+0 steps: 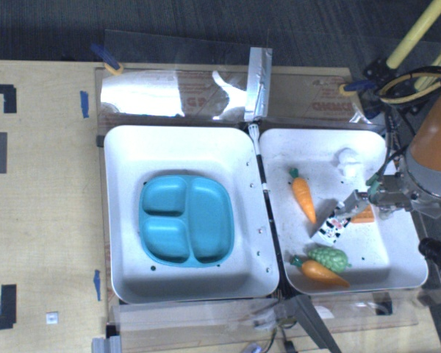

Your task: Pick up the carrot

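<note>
**A:** Where's the pincer (350, 206) right now?

**B:** Low over the right bin (397, 267), reaching in from the right edge. Its tip sits around a small black-and-white spotted object (331, 228), with an orange piece (364, 215) just beside it. I cannot tell how far apart it stands, nor whether it has hold of anything; the tip is too small and cluttered to read.

**A:** And the carrot?

**B:** The carrot (303, 199) lies to the pincer's left in this view, near it but apart, in the same bin, on the side nearer the divider. Nothing lies between them.

**A:** Its long axis?

**B:** Slanted: the green top points up and left, toward the bin's far corner, and the thin tip points down and right, toward the spotted object. My judgement is that a short sideways shift to the left comes first, with the closing direction set across that slant.

**A:** Anything confusing?

**B:** A second carrot (325, 271) lies at the near edge beside a green knobbly vegetable (329, 257), lying almost crosswise. The left bin holds a blue divided plate (187, 219).
</note>
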Tool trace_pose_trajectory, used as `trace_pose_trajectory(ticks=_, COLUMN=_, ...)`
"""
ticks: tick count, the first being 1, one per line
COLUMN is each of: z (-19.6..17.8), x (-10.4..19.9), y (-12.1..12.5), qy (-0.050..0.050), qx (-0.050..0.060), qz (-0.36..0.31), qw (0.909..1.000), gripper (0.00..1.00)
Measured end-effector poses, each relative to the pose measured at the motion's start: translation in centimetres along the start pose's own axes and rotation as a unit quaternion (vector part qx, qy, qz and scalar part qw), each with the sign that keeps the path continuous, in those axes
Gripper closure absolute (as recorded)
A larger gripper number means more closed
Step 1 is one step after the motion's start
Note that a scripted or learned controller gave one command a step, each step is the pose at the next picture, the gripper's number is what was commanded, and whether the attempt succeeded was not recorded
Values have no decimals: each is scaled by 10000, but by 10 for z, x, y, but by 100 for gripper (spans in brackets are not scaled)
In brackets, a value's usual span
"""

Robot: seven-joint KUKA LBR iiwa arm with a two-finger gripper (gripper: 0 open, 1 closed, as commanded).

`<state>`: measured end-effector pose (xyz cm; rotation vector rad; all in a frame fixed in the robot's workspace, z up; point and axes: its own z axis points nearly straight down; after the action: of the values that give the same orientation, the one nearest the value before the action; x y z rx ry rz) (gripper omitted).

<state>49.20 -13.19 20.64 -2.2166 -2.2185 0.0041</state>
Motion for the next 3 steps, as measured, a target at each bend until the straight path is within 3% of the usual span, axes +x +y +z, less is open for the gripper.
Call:
trace_pose_trajectory(ticks=1, z=89, x=33, y=37, qy=-45, qx=-124, qz=-881, qw=9960, gripper=0)
trace_pose_trajectory(ticks=2, z=119, x=31, y=85, qy=-25, qx=-64, qz=-965, qw=9953, gripper=0)
trace_pose_trajectory(ticks=3, z=108, x=32, y=85, qy=-20, qx=-70, qz=-961, qw=9953, gripper=100)
